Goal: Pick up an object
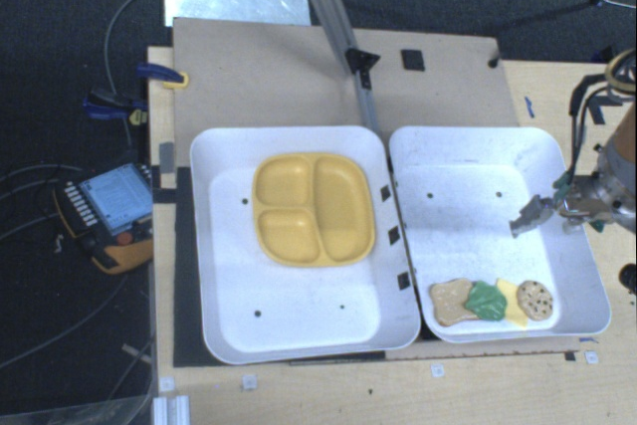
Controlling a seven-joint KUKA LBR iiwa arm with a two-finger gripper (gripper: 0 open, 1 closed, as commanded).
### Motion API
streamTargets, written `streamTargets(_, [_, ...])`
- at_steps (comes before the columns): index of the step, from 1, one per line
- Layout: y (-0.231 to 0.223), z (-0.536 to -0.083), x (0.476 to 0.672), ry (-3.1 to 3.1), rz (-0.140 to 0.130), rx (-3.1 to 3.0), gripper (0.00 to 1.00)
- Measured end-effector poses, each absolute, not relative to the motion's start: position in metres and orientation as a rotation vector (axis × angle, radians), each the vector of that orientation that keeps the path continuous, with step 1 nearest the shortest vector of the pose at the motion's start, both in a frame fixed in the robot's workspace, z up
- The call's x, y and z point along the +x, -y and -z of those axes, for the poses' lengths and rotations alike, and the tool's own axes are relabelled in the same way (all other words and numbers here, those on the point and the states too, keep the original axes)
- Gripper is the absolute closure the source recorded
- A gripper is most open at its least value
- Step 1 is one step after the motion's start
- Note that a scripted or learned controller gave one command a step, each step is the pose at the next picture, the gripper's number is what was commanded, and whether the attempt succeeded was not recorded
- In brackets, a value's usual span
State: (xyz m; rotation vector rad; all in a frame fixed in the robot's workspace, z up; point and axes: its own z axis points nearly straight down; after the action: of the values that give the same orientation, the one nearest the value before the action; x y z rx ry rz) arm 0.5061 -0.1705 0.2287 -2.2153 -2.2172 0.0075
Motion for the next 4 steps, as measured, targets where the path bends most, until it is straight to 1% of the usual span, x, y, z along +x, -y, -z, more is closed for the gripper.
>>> streamTargets(1, [0.170,-0.233,0.509,2.226,0.001,-2.218,0.00])
streamTargets(3, [0.170,-0.150,0.508,2.222,0.000,-2.221,0.00])
streamTargets(4, [0.163,-0.091,0.503,2.221,-0.001,-2.219,0.00])
